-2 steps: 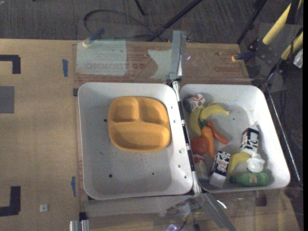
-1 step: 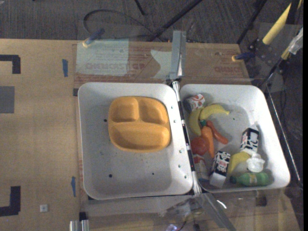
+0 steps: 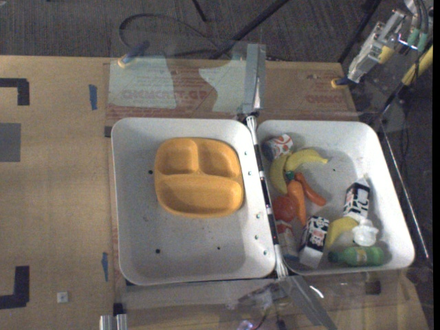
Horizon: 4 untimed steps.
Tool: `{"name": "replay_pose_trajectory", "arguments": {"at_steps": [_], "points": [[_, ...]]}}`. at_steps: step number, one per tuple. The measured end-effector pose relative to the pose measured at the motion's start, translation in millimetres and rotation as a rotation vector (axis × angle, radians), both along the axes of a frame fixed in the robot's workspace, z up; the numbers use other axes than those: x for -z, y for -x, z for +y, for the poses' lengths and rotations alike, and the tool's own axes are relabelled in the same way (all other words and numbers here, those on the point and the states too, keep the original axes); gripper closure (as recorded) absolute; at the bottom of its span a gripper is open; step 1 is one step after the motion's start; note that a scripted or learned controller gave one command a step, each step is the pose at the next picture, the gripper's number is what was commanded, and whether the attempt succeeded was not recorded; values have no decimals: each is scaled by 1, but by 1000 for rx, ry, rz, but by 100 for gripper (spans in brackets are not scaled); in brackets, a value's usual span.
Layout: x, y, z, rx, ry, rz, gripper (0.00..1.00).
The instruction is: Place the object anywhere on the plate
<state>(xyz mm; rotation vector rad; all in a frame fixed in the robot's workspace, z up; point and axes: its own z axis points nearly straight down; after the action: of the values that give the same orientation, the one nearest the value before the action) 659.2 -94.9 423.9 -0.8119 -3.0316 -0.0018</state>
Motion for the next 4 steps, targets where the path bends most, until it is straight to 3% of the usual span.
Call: {"name": "replay_pose_trajectory", "arguments": {"at_steps": [1, 2, 3, 4], "points": [[65, 2, -129, -127, 0, 0, 100], [3, -1, -127, -286, 2, -7, 100], [-10, -4, -127, -476, 2, -9, 100], [179, 5, -127, -723, -3, -3, 100]]}}
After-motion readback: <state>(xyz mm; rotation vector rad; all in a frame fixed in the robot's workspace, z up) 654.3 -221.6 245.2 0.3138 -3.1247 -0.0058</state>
